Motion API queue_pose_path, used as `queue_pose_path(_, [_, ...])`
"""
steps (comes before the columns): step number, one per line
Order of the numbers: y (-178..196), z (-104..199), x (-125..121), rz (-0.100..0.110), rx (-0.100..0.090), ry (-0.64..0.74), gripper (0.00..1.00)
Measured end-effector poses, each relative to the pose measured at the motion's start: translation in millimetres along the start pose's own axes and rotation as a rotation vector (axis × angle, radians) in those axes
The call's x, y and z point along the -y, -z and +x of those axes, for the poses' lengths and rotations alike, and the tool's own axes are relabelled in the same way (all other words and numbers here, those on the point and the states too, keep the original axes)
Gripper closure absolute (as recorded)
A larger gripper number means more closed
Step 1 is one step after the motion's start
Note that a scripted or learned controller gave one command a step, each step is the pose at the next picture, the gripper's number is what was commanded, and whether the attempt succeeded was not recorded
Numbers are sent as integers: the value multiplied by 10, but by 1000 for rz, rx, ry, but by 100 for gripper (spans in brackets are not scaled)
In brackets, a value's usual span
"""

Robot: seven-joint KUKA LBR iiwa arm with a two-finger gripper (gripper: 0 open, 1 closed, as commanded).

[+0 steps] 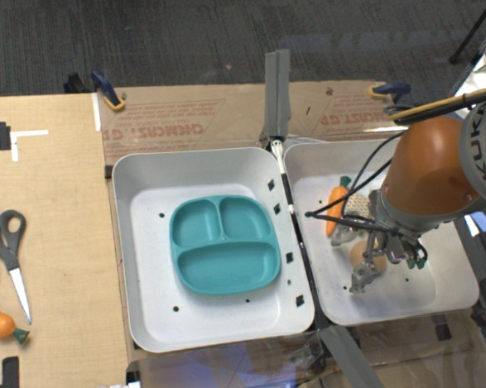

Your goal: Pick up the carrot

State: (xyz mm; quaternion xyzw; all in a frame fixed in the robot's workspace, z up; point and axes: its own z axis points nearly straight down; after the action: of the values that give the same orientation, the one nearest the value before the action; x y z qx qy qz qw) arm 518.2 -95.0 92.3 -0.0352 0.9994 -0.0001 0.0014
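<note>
A teal divided plate (225,243) lies in the left bin (140,262). The arm (428,172) hangs over the right bin (449,295), beside a carrot (337,204).

Dark grey carpet (173,28) lies beyond the desk (47,244), whose pale wooden top bears brown cardboard (188,122).

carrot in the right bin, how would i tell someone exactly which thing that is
Find the two white bins side by side and take the right bin, the one the arm reaches into. Near its upper left, just left of the orange band on the arm, lies the carrot: a small orange piece with a green tip at its top. The pale objects just below it lack that green tip.
</note>
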Motion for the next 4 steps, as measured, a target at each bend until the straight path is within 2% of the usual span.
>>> queue_pose_path(1, [10,-283,-10,1,3,32,0])
queue_pose_path(2, [16,-909,31,1,4,50,0])
queue_pose_path(3, [14,-1382,431,-1,3,540,0])
queue_pose_path(4, [-14,-1356,442,-10,-14,300,0])
